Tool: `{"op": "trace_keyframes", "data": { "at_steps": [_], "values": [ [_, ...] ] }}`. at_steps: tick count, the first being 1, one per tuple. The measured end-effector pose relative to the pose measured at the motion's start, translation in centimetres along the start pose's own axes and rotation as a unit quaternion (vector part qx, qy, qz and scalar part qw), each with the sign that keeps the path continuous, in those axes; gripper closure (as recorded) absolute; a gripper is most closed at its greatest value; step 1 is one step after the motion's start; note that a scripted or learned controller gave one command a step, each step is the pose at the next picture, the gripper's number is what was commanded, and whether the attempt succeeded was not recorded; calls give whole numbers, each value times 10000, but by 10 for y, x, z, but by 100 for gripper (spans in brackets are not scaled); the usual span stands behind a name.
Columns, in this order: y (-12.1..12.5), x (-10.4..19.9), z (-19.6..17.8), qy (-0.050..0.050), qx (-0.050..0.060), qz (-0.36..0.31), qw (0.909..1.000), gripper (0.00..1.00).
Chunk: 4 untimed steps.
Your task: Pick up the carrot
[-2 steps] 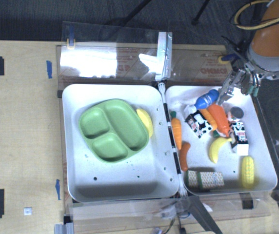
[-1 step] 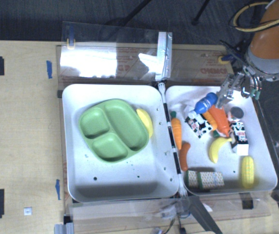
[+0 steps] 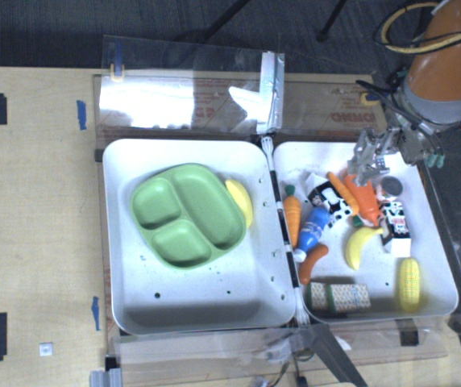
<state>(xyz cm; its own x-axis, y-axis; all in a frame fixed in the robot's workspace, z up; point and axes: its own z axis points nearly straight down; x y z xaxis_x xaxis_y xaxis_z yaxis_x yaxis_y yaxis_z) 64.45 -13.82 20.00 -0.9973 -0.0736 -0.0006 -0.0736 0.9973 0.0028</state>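
Observation:
The carrot point(image 3: 292, 218) is orange with a small green top and lies along the left wall of the right bin point(image 3: 438, 240), pointing toward the front. My gripper point(image 3: 368, 156) hangs over the back of that bin, well to the right of the carrot. Just below it lies a longer orange toy point(image 3: 358, 197). Nothing is seen held in the gripper.
A blue bottle point(image 3: 312, 228), a black-and-white toy point(image 3: 328, 197), a banana point(image 3: 356, 247), a corn cob point(image 3: 409, 283), a small red-orange piece point(image 3: 313, 262) and a speckled block point(image 3: 339, 297) crowd the right bin. The left bin holds a green divided plate point(image 3: 188, 214) and a yellow fruit point(image 3: 241, 201).

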Motion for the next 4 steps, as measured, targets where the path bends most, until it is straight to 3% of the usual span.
{"op": "trace_keyframes", "data": {
  "at_steps": [1, 2, 3, 4],
  "values": [
    [65, 20, -71, -18, 5, 429, 9991, 100],
    [30, -7, -83, -27, 9, 1002, 9950, 100],
    [22, 12, -20, -5, 0, -1307, 9914, 100],
    [23, 91, -41, 0, 7, -23, 10000, 100]
  ]
}}
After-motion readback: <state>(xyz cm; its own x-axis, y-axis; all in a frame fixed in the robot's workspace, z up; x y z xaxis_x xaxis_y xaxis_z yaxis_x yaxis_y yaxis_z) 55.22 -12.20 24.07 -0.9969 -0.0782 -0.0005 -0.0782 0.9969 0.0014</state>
